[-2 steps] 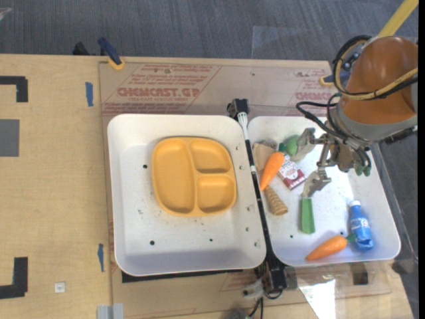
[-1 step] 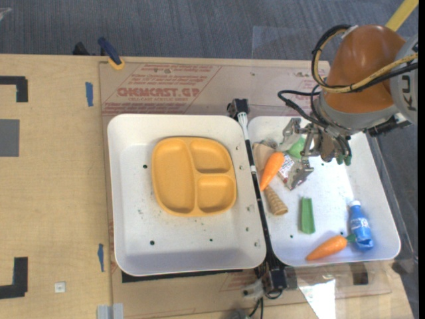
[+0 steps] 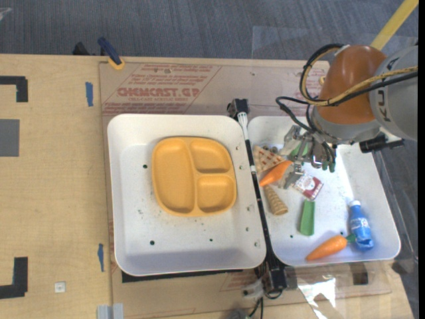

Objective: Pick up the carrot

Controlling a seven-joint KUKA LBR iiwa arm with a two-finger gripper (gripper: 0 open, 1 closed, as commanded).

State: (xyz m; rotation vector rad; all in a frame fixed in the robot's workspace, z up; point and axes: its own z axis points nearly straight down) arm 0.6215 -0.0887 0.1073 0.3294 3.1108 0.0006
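Two carrots lie in the right bin [image 3: 382,198]. One carrot [image 3: 273,174] rests near the bin's left wall, tilted, beside a waffle [image 3: 265,156]. The other carrot [image 3: 327,247] lies at the front of the bin, next to a blue bottle [image 3: 359,224]. My gripper [image 3: 307,159] hangs over the bin's back half, just right of the first carrot's upper end and above a red and white packet [image 3: 310,187]. Nothing is visibly held.
The right bin also holds a tan cone-shaped piece [image 3: 277,202] and a green stick [image 3: 306,217]. A yellow divided plate [image 3: 194,176] sits in the left bin [image 3: 126,231]. Cables loop around the arm's orange wrist [image 3: 352,85] at the upper right.
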